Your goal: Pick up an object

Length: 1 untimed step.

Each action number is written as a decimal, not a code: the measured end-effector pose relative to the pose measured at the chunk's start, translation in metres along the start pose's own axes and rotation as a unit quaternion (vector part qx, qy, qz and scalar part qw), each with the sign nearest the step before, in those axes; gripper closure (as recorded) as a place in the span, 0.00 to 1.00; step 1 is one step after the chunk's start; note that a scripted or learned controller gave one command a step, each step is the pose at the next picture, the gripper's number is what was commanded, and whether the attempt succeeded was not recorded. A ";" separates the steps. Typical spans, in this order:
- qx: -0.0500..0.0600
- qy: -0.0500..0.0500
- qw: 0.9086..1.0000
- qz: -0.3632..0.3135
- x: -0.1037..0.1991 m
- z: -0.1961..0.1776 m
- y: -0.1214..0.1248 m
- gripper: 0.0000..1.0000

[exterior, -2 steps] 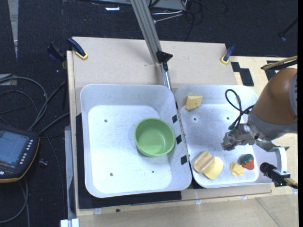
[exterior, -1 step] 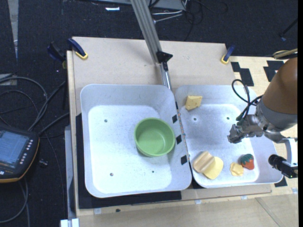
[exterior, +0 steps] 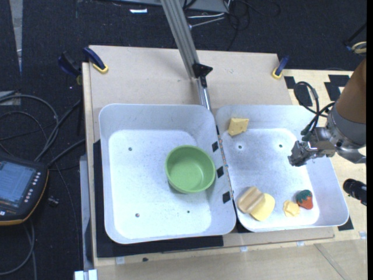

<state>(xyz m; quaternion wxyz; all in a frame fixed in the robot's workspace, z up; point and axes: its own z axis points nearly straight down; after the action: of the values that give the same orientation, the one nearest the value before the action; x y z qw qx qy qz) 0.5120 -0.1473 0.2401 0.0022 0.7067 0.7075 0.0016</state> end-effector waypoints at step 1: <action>0.002 0.000 1.000 0.000 0.000 -0.014 0.000 1.00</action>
<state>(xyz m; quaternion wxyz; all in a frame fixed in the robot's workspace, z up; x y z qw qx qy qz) 0.5124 -0.1473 0.2539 0.0005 0.7069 0.7073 0.0002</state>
